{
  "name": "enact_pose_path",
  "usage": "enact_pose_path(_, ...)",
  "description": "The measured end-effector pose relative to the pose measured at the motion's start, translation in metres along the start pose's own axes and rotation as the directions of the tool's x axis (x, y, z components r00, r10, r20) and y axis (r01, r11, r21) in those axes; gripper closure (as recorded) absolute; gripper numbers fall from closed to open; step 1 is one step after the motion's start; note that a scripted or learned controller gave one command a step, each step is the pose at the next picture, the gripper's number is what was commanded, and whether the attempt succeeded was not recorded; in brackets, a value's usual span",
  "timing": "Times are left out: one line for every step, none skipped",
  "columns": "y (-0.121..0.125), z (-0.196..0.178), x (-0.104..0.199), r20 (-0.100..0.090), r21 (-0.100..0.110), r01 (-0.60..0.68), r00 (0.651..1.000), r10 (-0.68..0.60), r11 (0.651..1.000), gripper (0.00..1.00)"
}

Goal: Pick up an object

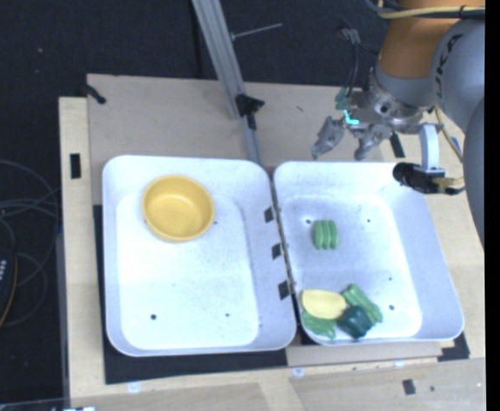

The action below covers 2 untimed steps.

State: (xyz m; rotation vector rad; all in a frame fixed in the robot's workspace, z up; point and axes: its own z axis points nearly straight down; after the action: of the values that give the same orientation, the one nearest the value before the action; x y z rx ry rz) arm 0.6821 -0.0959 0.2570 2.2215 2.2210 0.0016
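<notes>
Tool (pixel 346 142) hangs with fingers apart, holding nothing, past the right bin's (pixel 421 229) far rim; bring it nearer, centred over the lone green piece (pixel 324 234); descend straight.

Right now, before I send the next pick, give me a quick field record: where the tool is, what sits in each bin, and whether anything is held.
tool position: the tool hangs above the bench just past the far rim of the right bin, near its far left corner
tool state: fingers spread, nothing between them
left bin: yellow bowl, far left part
right bin, middle: ribbed green piece, alone
right bin, near left corner: yellow piece, green pieces and dark teal piece, clustered
held: nothing
</notes>
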Motion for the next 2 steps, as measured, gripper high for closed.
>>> enact_pose_path(0.000,0.000,0.000,0.000,0.000,0.000,1.000,0.000,1.000,0.00)
enact_pose_path(0.001,0.044,0.005,0.001,0.004,0.000,1.000,0.000,1.000,0.00)
